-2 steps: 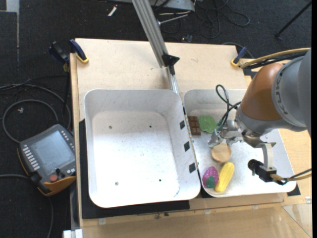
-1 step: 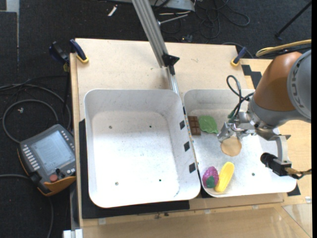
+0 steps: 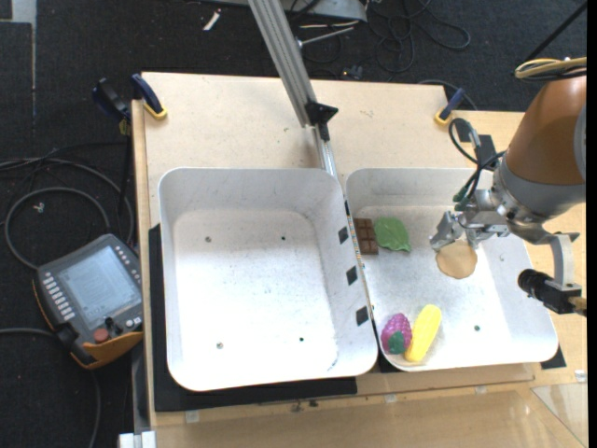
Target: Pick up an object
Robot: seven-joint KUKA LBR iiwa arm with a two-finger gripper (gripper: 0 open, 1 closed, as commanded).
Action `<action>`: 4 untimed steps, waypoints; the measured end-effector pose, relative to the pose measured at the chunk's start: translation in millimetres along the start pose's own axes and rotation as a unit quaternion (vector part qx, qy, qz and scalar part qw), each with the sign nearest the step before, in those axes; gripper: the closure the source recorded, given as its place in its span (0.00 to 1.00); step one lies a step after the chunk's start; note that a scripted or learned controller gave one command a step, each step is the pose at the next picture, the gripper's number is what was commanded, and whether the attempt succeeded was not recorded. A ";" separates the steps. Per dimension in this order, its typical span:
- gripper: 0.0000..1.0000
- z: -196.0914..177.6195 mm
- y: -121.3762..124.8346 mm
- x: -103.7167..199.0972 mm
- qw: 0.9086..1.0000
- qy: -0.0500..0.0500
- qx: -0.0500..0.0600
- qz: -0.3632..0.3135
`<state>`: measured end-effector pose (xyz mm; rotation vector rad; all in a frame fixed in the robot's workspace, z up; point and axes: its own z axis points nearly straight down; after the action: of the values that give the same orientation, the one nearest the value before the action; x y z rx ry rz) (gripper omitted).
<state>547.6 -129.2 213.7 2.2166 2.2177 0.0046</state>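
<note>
Target object: the flat tan round disc (image 3: 457,262) in the right-hand shallow white bin (image 3: 522,339), about midway along it and toward its far half, directly under the tool.
Near edge, right bin: a yellow corn-cob-shaped plastic toy (image 3: 423,332) lies at a slant, touching a purple bunch-of-grapes toy with a green stem end (image 3: 396,332); both sit close to the near rim, by the wall shared with the other bin.
Middle: the two-finger metal gripper (image 3: 456,233) sits just above the disc's far edge; whether it touches the disc cannot be told.
Tool state: cannot tell, since the fingertips blur into the wrist hardware.
Far left of right bin: a green leaf-shaped toy (image 3: 393,234) touches a dark brown chocolate-bar block (image 3: 366,235) beside the shared wall.
Left bin: the second white bin (image 3: 177,250) lies alongside.
Risk 1: the disc looks thin and flat, so fingers may close over it and slide off.
Risk 2: pressing on 1 edge could tip or push it toward the right rim.
Risk 3: a deep descent could jam fingertips on the bin floor.
</note>
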 end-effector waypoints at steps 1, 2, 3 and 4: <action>1.00 -44.8 1.9 -0.3 1.000 0.000 0.000 -0.001; 1.00 -37.5 1.2 44.1 1.000 0.002 0.004 -0.003; 1.00 -26.1 -5.4 90.7 1.000 0.002 0.004 -0.003; 1.00 -21.0 -3.2 140.6 1.000 0.002 0.004 -0.004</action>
<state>544.2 11.5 234.3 2.2141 2.2320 0.0000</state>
